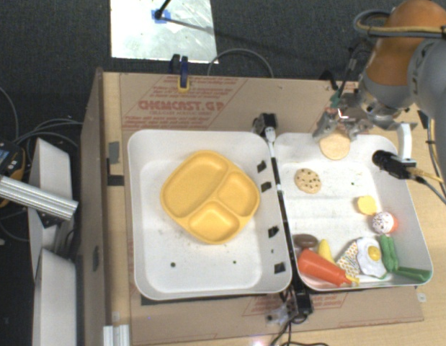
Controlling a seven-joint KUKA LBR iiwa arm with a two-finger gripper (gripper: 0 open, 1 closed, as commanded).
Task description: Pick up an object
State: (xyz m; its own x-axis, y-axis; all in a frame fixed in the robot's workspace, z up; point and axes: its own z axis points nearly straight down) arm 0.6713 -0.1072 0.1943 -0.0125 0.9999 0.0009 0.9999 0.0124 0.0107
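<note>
Gripper (pixel 341 125) at the right bin's (pixel 417 225) far edge; finger state cannot be told. One flat round tan disc (pixel 335 148) lies just below it, touching or apart unclear. One chocolate-chip cookie (pixel 308 180) sits nearer. Front corner: one carrot (pixel 322 267), one fried egg (pixel 369 255), one green pod (pixel 399 262). Left bin (pixel 147 193): one yellow three-compartment plate (pixel 210 196), smooth plastic.

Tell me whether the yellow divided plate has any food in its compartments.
Empty. The yellow divided plate lies flat in the left bin, and all three compartments show bare yellow; the toy food sits in the right bin.
</note>
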